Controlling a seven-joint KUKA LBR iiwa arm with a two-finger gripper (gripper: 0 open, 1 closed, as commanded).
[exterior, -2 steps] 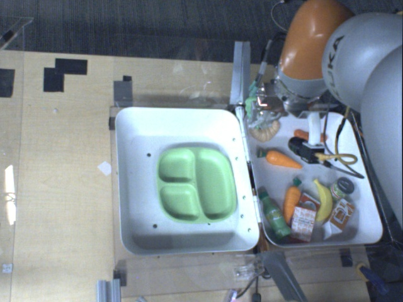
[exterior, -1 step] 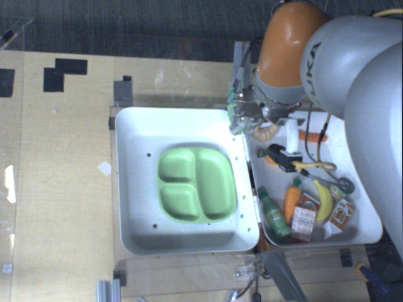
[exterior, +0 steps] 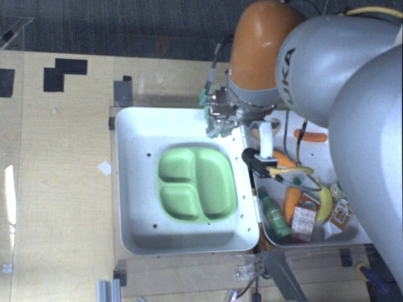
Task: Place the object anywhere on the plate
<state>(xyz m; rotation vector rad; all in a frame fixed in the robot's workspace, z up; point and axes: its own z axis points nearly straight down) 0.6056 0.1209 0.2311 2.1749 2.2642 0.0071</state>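
Above the far right corner of the left bin (exterior: pixel 126 187): gripper (exterior: pixel 220 123), hanging from the orange band (exterior: pixel 258 43) of the grey arm (exterior: pixel 352 74), just beyond the far edge of the plate. Open or clenched: cannot tell, the tip too small and cluttered to read. Nothing seen held.

At the middle of the left bin: green plate (exterior: pixel 196 182), three compartments, lying flat on the white floor, nearer the right wall than the left.

Across the shared wall, in the right bin (exterior: pixel 308 241): the loose objects, heaped toward its left and near edges. Carrot (exterior: pixel 291 201) beside a banana (exterior: pixel 325 203); green bottle (exterior: pixel 274 216) along the left wall; small red-and-white box (exterior: pixel 303 222) at the near edge, touching the carrot's end. Second orange piece (exterior: pixel 312 136) toward the far edge, partly hidden by the arm. Which of these is the task's object: cannot tell.
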